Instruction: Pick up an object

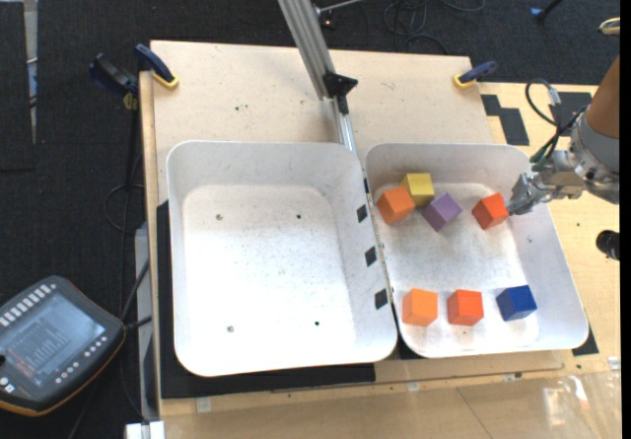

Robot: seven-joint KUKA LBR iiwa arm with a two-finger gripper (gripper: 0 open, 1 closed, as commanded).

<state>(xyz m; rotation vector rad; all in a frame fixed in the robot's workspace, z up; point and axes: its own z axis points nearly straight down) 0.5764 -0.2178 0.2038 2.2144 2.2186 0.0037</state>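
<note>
The right bin (552, 259) holds several cubes. Near its far end an orange cube (395, 203), a yellow cube (420, 187) and a purple cube (442, 211) sit close together. A red cube (489, 211) lies to their right. Along the near side stand an orange cube (420, 307), a red cube (465, 308) and a blue cube (516, 302). My gripper (521, 197) reaches in from the right and hangs low at the bin's right rim, just right of the upper red cube, almost touching it. Nothing is visibly held.
The left bin (197, 181) stands beside the right one. A slanted metal pole (301, 18) rises from between the bins at the back. Clamps (156, 67) (475, 74) sit at the board's far corners. A teach pendant (44, 338) lies at the lower left.
</note>
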